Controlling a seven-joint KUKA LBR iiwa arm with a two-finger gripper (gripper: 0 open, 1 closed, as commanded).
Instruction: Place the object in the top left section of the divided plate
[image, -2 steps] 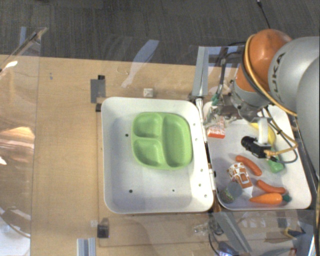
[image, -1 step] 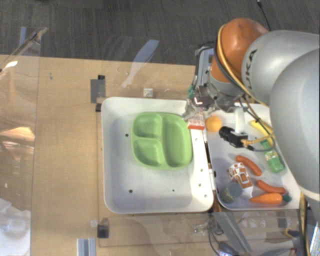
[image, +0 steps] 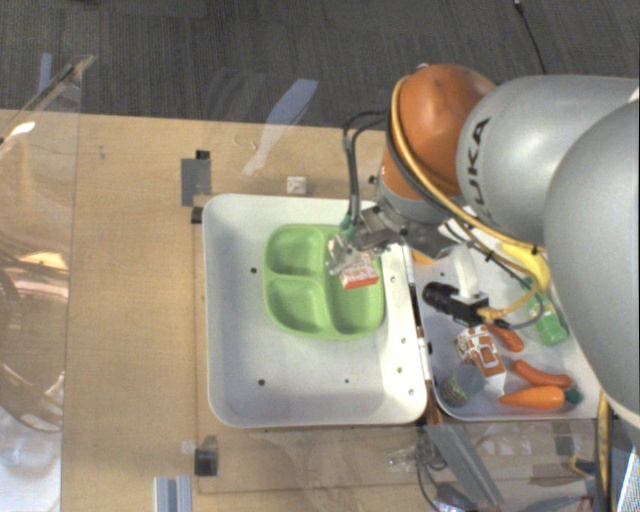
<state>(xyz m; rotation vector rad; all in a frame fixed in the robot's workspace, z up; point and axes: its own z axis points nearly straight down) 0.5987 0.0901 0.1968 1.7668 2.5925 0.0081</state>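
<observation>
A green divided plate (image: 300, 290) lies in the left white bin (image: 240, 350), with two sections on its left side and one long section on its right. My gripper (image: 352, 256) hangs over the upper end of the plate's long right section. It is shut on a small red and white packet (image: 360, 273), which sits just below the fingertips, above the plate's right side. The top left section (image: 298, 250) is a short way left of the packet and has nothing in it.
The right bin (image: 440, 400) holds two orange carrots (image: 538, 376), a smaller one (image: 506, 338), an orange and white box (image: 480, 350), a green item (image: 550, 328) and a grey round item (image: 465, 384). The arm's large grey body covers the upper right.
</observation>
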